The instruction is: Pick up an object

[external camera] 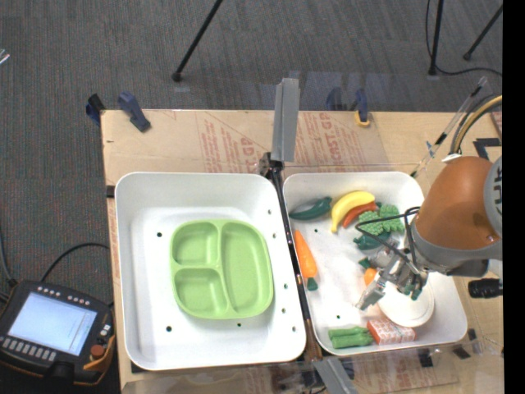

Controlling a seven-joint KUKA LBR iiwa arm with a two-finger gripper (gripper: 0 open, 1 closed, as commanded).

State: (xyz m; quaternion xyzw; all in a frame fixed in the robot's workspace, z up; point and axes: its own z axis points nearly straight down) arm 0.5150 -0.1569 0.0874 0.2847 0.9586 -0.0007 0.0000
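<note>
The right bin holds several toy foods. A yellow banana and a red pepper lie at the back, beside a dark green cucumber and a leafy green piece. An orange carrot lies along the left wall. My gripper hangs low over the bin's right half, just above a white bowl and next to a small orange piece. I see nothing clearly held by it. A green piece and an orange-red box lie at the front.
The left bin holds a green divided plate. A grey post stands behind the seam between the bins. A teach pendant sits off the bench at lower left. The arm's orange band overhangs the right bin's right side.
</note>
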